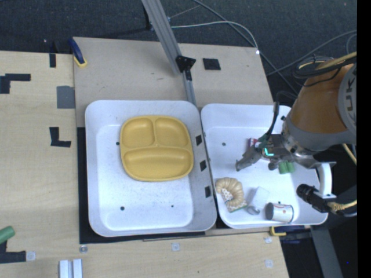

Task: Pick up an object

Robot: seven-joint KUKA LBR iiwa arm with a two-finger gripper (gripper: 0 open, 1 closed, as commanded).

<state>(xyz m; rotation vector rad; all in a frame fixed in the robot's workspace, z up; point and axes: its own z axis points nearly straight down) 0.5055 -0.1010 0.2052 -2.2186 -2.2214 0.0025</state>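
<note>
- I see my gripper point(250, 160) hovering in the right bin point(232, 116), fingers spread apart, holding nothing.
- A beige ridged object point(229, 191) lies just below it, untouched.

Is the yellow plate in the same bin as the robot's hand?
No, the yellow divided plate lies in the left bin, while the gripper hangs over the right bin.
</note>
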